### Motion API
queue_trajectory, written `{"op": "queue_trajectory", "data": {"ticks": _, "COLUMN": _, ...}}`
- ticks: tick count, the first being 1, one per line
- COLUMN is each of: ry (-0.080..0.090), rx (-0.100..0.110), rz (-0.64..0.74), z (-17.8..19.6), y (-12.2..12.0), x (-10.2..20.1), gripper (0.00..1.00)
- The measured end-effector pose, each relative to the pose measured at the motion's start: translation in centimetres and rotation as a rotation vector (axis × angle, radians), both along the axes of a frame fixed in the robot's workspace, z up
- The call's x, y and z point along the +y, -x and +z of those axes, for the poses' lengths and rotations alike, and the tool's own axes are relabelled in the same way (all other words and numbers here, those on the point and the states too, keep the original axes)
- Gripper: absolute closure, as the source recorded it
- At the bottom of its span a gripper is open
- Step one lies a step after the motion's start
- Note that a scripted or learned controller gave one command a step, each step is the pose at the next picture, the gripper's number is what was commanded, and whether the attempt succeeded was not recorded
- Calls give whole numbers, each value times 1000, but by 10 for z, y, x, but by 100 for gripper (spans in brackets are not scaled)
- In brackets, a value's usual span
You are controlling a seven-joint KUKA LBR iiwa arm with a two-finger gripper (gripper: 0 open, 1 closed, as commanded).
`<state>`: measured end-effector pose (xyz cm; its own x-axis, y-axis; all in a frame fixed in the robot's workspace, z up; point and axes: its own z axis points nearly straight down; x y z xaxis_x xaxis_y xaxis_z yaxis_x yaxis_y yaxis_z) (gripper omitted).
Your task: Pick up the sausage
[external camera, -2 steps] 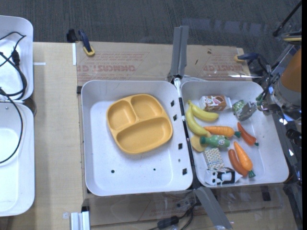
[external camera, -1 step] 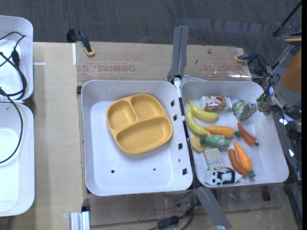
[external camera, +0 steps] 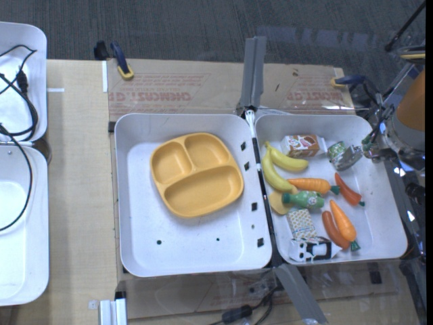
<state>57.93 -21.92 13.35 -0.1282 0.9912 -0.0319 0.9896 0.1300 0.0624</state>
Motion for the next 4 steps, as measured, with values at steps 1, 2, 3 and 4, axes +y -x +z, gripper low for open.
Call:
{"op": "queue_trajectory", "data": {"ticks": 1, "ry": 0, "rx": 1, "rz": 8, "z": 0, "y": 0, "x": 0, "gripper": 0}}
{"op": "queue_trajectory", "data": {"ticks": 2, "ry": 3, "rx": 0, "rz": 38, "z": 0, "y": 2, "x": -1, "gripper": 0}}
{"op": "queue_trajectory", "data": {"ticks": 3, "ry": 5, "rx": 3, "rz": 67, "z": 0, "y": 3, "x": -2, "gripper": 0}}
{"op": "queue_trajectory", "data": {"ticks": 4, "ry": 9, "rx": 0, "rz": 105, "z": -1, "y": 6, "x": -3, "gripper": 0}}
